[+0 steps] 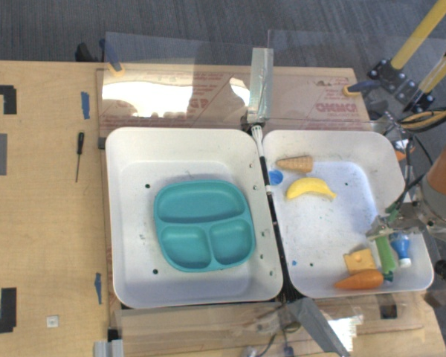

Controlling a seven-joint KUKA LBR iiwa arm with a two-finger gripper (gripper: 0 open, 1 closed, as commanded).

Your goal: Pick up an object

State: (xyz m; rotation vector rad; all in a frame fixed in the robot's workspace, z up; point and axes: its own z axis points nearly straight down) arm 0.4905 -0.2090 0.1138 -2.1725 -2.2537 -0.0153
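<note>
— Any writing you can read from here?

— Only the red print on the clear sheet [208, 88] standing behind the 2 bins. It shows reversed and faint, and I cannot make out the words.

— What is in the bins?

— The left bin [126, 155] holds 1 teal divided plate [204, 224] with 3 compartments: a long one at the far side, 2 smaller ones at the near side. The right bin [357, 143] holds the small things. There is a yellow toy banana [310, 190], curved, lying flat near the bin's middle, with a tan cone [294, 163] just behind it and a small blue round piece [275, 177] to its left, close to the wall between the bins.

— And near the arm?

— In the near right corner lie an orange carrot [359, 280] along the front wall, a yellow-orange cheese block [358, 261] touching it from behind, and a green stick [386, 257] beside a white tube with a blue cap [404, 248].

— Where is the gripper?

— The gripper [390, 226] hangs low at the right side of that bin, right above the top ends of the green stick and the tube. I cannot tell whether it has closed on anything; its metal parts blur together against those 2 pieces.

— Anything outside the bins?

— A screwdriver with a black handle [79, 155] lies on the wooden bench [37, 222] at the left, and strips of blue tape [85, 104] sit on the board near it.
</note>
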